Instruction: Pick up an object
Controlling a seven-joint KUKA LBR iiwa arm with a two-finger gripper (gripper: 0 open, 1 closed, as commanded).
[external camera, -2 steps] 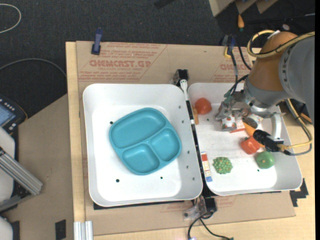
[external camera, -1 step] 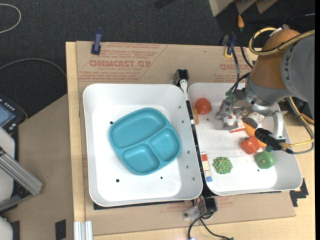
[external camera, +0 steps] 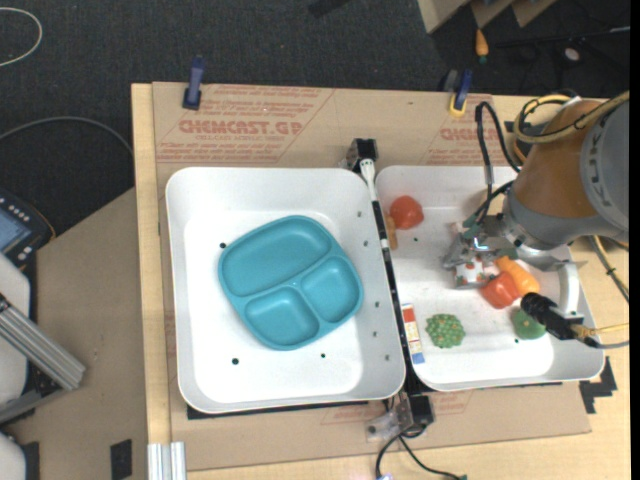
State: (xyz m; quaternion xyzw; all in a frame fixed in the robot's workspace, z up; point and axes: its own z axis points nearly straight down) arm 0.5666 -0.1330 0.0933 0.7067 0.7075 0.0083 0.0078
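Observation:
My gripper is down inside the right bin, near its middle, with the grey and orange arm reaching in from the right. An orange toy piece lies just right of the gripper, touching or nearly touching it. A red round piece sits at the bin's back left. At the front left lies a bumpy green piece. A smaller green piece lies at the front right, partly under a black part.
The left bin holds a blue divided plate. A black divider rail runs between the bins. Cables hang by the arm over the right bin's back edge.

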